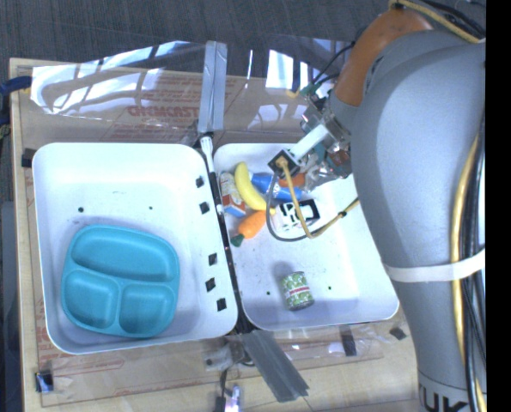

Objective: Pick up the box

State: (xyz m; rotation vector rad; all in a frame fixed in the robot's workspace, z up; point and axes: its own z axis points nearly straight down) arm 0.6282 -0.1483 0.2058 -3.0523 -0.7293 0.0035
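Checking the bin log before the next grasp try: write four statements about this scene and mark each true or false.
The teal divided plate lies in the bin on the view's left. True.
The green can touches the banana. False: it stands apart, nearer the bin's front edge.
The banana lies in the bin on the view's right. True.
The end effector is above the teal divided plate. False: it is over the far end of the bin on the view's right, close to the banana.
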